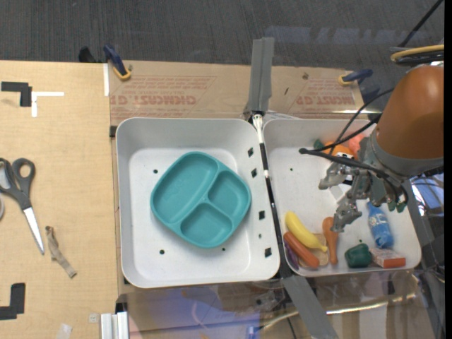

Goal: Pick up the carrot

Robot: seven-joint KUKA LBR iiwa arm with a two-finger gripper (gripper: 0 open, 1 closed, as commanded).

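Fingers (344, 214) state: we cannot tell, tips blurred above carrot (329, 240). Carrot lies in right bin (282, 154) beside banana (305, 232). We judge grasp not made; closing and lift remain.

The cardboard sheet (212, 90) behind the bins carries red printed letters, but they appear upside down and mirrored, so I cannot read them with confidence. The blue bottle (379, 229) in the right bin has a label, too small to read.
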